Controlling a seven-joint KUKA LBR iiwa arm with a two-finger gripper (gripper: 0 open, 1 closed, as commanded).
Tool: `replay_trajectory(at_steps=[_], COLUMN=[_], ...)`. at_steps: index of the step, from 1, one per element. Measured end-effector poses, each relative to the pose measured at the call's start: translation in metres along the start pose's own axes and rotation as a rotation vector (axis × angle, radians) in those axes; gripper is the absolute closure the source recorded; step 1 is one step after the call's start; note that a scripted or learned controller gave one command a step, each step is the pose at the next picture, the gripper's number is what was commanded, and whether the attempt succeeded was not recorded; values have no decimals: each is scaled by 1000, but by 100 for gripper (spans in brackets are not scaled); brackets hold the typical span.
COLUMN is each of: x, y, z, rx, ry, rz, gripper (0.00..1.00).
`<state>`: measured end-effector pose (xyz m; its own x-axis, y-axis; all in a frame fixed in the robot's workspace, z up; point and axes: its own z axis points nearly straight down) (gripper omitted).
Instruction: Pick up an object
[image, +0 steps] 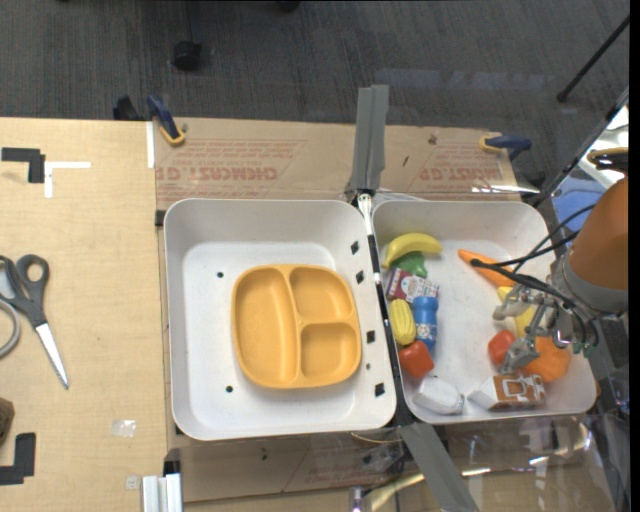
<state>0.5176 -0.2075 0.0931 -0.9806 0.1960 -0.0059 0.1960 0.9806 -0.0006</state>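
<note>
My gripper (536, 335) hangs low over the right side of the right bin (455, 215), reaching in from the right edge. Directly under and around it lie a red tomato-like piece (501, 347), an orange fruit (550, 362) and a small yellow item (510, 303). Whether it touches any of them cannot be made out. An orange carrot (478, 264) lies just behind it. A small printed box (512, 392) sits in front of it.
Along the right bin's left wall lie a banana (412, 244), a blue bottle (426, 310), a corn cob (402, 322), a red pepper (416, 358) and a white lump (438, 398). The left bin (190, 300) holds a yellow divided plate (296, 325). Scissors (38, 310) lie on the bench.
</note>
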Motion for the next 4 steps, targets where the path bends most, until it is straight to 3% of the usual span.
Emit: replay_trajectory(at_steps=[1, 2, 3, 4], x=[-2, 17, 39, 46], y=[1, 68, 92, 96], z=[-10, -115, 0, -62], rx=[0, -1, -1, -1], ry=[-4, 2, 2, 3], rz=[-3, 152, -59, 14], gripper=[100, 100, 100, 100])
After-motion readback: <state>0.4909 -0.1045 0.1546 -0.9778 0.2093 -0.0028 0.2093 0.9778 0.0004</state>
